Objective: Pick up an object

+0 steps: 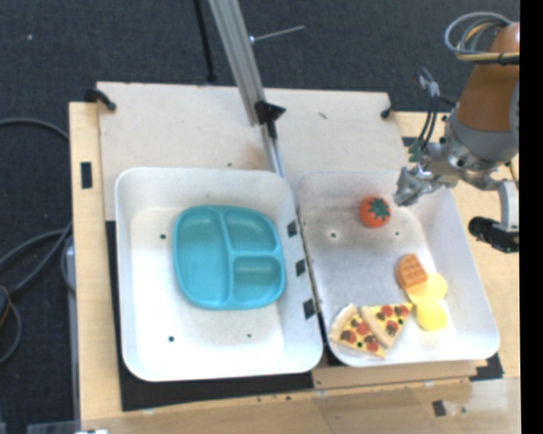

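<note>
Red tomato (375, 212) just left of tool (407, 193), tool's state unclear, pizza slices (371, 325) nearer, apart.

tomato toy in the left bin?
No, the tomato toy lies in the right bin; the left bin holds a blue tray.

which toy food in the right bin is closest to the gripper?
The red tomato, just left of the gripper. The orange piece, yellow pieces and pizza slices lie nearer the bin's front.
</note>
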